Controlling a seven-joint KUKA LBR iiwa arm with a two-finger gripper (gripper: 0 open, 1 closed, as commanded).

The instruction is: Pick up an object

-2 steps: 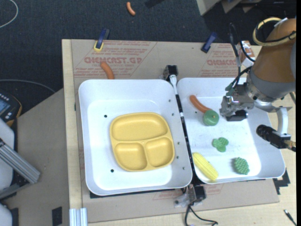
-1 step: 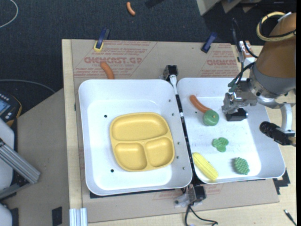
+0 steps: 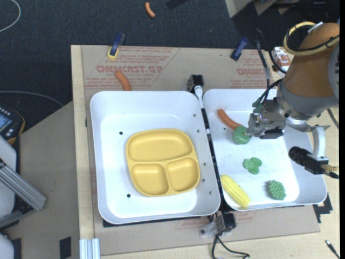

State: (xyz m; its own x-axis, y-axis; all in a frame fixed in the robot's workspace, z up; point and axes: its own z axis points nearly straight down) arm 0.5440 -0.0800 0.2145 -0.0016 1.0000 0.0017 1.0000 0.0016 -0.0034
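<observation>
Reaching into the right bin (image 3: pixel 318 190), the claw (image 3: pixel 252 127) sits low over a round green object (image 3: pixel 241 136), right up against it; whether it is wide, narrow or gripping cannot be told. Nothing looks lifted yet, so the pick seems unfinished. That green object lies just beside the orange carrot (image 3: pixel 228 118). From the carrot's right, the grey arm (image 3: pixel 307 85) bends downward, its wrist angled toward the carrot.

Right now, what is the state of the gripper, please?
Gripper: down in the right bin, at the green round object; open or closed cannot be told.
</observation>
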